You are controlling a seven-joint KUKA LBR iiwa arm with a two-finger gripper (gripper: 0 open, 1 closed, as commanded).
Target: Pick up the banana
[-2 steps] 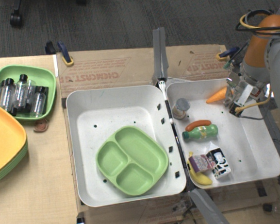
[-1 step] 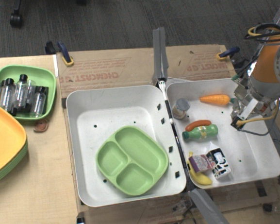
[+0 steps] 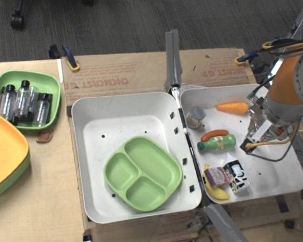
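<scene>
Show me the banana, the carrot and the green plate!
banana [image 3: 219, 193], camera view, on its yellow end under the purple box.
carrot [image 3: 232, 107], camera view, on its orange middle.
green plate [image 3: 166, 154], camera view, on its rim.

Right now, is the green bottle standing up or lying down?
Lying down. The green bottle rests on its side in the right bin, beside the red sausage.

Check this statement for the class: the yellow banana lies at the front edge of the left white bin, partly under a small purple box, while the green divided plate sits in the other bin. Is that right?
Not quite. The camera view shows the yellow banana at the front edge of the right white bin, partly under the small purple box. The green divided plate sits in the other bin, the left white bin.
</scene>
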